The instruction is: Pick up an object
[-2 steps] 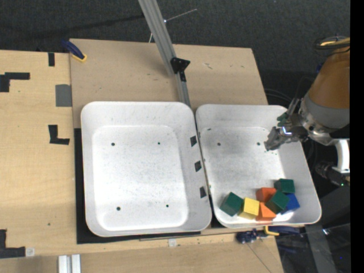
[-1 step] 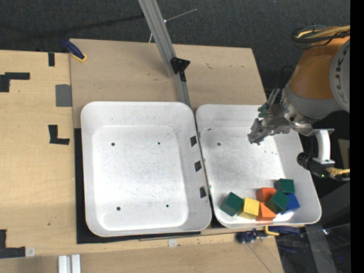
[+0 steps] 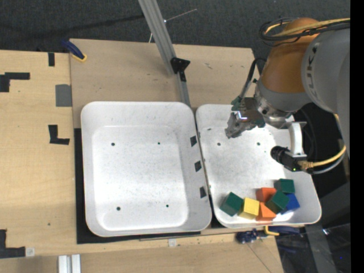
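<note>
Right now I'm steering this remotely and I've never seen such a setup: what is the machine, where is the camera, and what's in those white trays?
The picture comes from one fixed camera above the bench, looking down at a slant. The machine is a single grey robot arm with an orange band, reaching in from the right. Its claw hangs over the upper part of the right bin, well away from the pieces. Nothing shows between its tips, though I cannot tell whether it is open or shut. Two shallow white bins sit side by side; the left bin is the wider one. In the right bin's lower corner lies a cluster of small blocks: green, yellow, orange and blue.
</note>
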